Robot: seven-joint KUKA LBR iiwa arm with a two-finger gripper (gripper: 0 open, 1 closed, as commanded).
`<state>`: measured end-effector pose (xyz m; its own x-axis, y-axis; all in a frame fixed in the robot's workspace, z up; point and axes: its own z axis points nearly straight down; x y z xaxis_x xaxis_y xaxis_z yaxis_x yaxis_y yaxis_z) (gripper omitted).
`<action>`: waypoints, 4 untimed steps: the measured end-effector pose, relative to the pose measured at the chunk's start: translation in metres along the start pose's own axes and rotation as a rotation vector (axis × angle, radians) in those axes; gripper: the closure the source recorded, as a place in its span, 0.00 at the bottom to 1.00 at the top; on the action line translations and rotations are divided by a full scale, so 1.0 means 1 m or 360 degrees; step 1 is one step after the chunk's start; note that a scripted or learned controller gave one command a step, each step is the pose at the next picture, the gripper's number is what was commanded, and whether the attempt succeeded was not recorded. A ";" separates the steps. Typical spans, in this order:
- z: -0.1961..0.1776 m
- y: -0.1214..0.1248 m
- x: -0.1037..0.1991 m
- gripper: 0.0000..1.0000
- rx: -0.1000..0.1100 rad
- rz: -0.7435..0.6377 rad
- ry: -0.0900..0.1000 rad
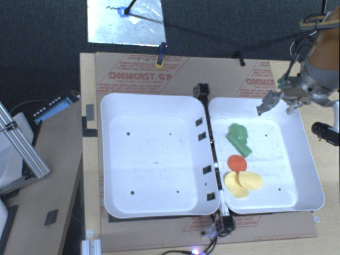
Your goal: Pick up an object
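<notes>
Bins sit side by side on the brown cardboard sheet (138,73) that covers the bench: the left shallow white plastic bin (111,110) shows only its bare floor with a few dark dots, and the right shallow white plastic bin (305,158) holds all the objects. Near the middle of that right bin lies a green, lumpy plastic piece (238,138), set at a slant. Just below it is a small round red-orange piece (237,163), and touching the lower edge of that are two pale yellow rounded pieces (242,183) that overlap each other, close to the bin's front left corner.

From the right comes the grey arm, its orange band (325,48) showing at the picture's edge. The two-finger gripper (278,104) hangs over the far right part of the right bin, well apart from the green piece and with nothing between its fingers. One dark finger (265,104) points down to the left and the other stands off to its right, so the fingers look spread apart.

A square of shiny foil (126,15) lies on the dark floor beyond the bench.
</notes>
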<state>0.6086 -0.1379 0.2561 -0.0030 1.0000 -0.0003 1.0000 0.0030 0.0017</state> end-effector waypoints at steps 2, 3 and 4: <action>0.177 -0.019 0.006 0.00 0.0013 0.0008 0.0001; 0.170 0.035 0.045 0.00 -0.0008 -0.0009 0.0001; 0.160 0.034 0.042 1.00 -0.0006 -0.0005 0.0000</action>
<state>0.6423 -0.0958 0.0964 -0.0059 1.0000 -0.0004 1.0000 0.0059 0.0056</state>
